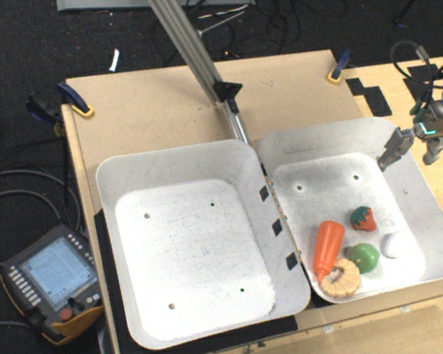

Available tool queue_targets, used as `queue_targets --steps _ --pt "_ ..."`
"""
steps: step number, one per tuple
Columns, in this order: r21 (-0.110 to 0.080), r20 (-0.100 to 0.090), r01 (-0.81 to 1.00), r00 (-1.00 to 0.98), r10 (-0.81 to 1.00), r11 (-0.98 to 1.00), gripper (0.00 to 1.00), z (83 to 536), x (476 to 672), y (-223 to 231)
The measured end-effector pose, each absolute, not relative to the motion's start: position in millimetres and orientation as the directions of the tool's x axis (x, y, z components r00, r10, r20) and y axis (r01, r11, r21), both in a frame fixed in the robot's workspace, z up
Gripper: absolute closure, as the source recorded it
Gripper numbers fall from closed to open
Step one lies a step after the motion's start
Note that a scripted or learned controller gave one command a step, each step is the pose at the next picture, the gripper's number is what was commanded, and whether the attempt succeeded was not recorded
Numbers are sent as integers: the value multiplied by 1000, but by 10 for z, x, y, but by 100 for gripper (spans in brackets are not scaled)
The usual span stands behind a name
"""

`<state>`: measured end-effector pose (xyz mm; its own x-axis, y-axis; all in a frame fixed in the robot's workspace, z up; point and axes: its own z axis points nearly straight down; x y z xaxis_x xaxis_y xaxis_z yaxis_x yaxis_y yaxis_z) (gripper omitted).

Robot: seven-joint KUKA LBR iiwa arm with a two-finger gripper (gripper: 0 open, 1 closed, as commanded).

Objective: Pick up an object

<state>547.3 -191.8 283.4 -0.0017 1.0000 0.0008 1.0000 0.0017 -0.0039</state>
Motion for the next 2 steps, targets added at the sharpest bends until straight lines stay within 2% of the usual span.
queue_targets --steps 1,2 --pt "0 0 1000 -2 1000 2 0 2856 5480 -1916" --pt "-6 2 1000 0 1000 0 0 2224 5476 -1857"
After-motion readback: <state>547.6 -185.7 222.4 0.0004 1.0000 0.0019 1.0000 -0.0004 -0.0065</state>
